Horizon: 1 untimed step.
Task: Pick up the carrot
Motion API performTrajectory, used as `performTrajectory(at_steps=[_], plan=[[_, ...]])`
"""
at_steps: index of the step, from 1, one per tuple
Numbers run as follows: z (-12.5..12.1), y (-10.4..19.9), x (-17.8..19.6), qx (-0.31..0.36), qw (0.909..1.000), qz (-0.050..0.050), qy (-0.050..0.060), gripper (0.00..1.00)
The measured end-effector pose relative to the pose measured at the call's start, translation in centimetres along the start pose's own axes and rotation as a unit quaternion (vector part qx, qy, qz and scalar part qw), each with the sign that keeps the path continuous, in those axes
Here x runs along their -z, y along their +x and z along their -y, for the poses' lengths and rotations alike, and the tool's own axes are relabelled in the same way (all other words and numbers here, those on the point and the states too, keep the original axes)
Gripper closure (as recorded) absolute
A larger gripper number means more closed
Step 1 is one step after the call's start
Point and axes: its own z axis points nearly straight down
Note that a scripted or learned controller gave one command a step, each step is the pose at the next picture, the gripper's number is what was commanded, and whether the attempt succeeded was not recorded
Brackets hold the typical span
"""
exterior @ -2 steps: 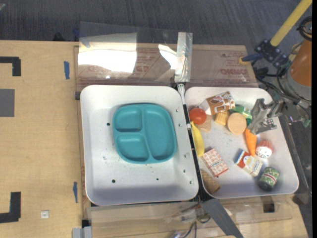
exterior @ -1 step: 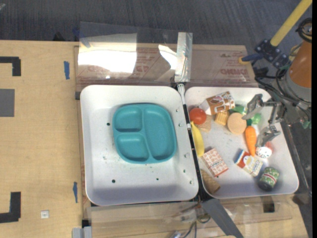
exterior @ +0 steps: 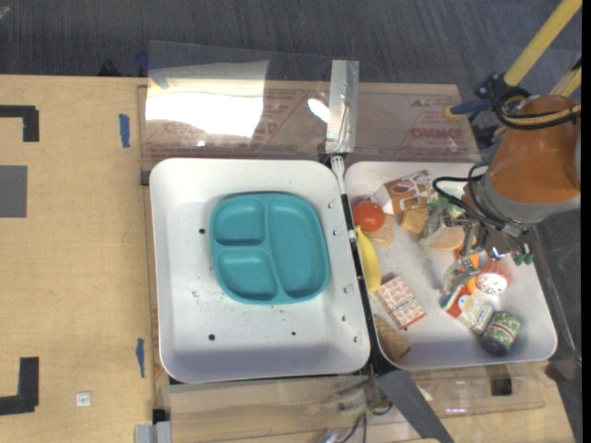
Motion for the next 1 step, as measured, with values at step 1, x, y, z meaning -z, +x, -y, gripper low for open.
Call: performTrajectory(at_steps=[1], plan=[[2.07, 4.54, -0.88, 0.092, 0.9958, 0.0, 0.0, 0.0]])
